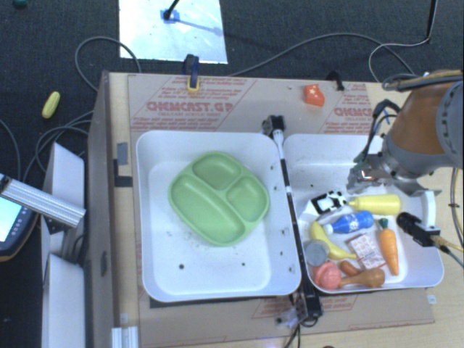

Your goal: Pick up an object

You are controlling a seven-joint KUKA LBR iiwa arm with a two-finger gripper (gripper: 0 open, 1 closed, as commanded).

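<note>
Here we see toy foods heaped in the right bin [319,147]: a carrot [390,249], a banana [330,243], a blue bottle [349,222]. Just above them hangs the gripper [365,174], its grip impossible to judge. Left of that bin, a green tray [219,198] fills its neighbour [156,158]; brown cardboard [239,100] backs both.

Red letters are printed on the brown cardboard [217,96] under the bins. "CHEMCAST GP" can be read to the far left of the claw [362,174], past the green plate. More red letters above the claw are cut off. Smaller lines are too blurred to read.
</note>
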